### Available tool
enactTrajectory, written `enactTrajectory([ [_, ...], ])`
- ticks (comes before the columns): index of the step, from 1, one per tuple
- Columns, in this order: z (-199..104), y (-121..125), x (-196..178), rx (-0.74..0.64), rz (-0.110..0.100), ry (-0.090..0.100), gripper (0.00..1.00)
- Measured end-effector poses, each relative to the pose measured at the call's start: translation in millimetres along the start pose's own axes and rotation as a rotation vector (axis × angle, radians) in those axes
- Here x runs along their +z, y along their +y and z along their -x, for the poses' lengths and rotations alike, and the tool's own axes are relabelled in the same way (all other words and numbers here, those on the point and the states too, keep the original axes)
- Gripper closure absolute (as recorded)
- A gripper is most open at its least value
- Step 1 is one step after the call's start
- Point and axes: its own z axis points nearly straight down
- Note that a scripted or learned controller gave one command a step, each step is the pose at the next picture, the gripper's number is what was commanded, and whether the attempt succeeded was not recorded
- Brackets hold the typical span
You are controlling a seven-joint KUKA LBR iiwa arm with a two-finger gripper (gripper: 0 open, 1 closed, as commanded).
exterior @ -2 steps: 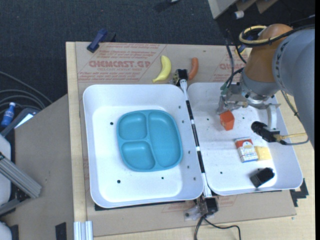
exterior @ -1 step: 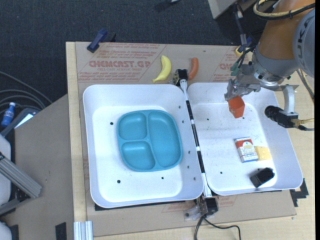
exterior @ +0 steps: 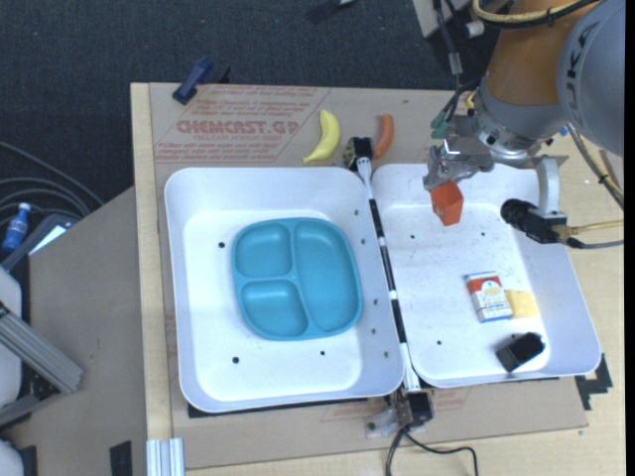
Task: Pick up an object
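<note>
- Gripper (exterior: 448,178) poised over the far-left part of the right bin (exterior: 566,300), fingers closed on a small orange block (exterior: 447,204) that hangs just beneath them.
- Appears to be the lift stage of the pick: block seemingly clear of the bin floor, though contact with the floor cannot be ruled out from this slanted view.
- Next move, by judgement: straight rise with the grip kept firm, away from the divider between the bins and the bin's far wall, both near.
- Risk worth noting: grasp seems to sit on the block's upper end only, so a slip or a swing during travel looks possible.
- Orange block: compact, boxy, matte reddish-orange, roughly upright, upper part hidden by the fingers; looks rigid and light.
- Elsewhere in the right bin, well apart from the gripper: a small red-and-white packet (exterior: 487,297) touching a yellow piece (exterior: 523,304), and a black object (exterior: 520,349) near the front rim.
- Left bin (exterior: 193,266) carrying a blue divided plate (exterior: 296,277).
- Beyond the bins, on the board: a yellow banana (exterior: 323,137) and an orange carrot-like item (exterior: 383,136).
</note>
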Motion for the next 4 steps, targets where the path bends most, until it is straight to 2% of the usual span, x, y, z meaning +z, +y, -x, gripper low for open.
enactTrajectory([
  [1, -32.0, -15.8, -29.2, 0.0, 0.0, 0.0, 1.0],
  [2, -72.8, -37.1, -30.7, 0.0, -0.005, 0.001, 1.0],
  [3, -102.8, -120.5, 11.6, 0.001, -0.006, 0.0, 1.0],
  [4, -102.7, -120.0, 1.6, 0.002, -0.005, 0.001, 1.0],
])
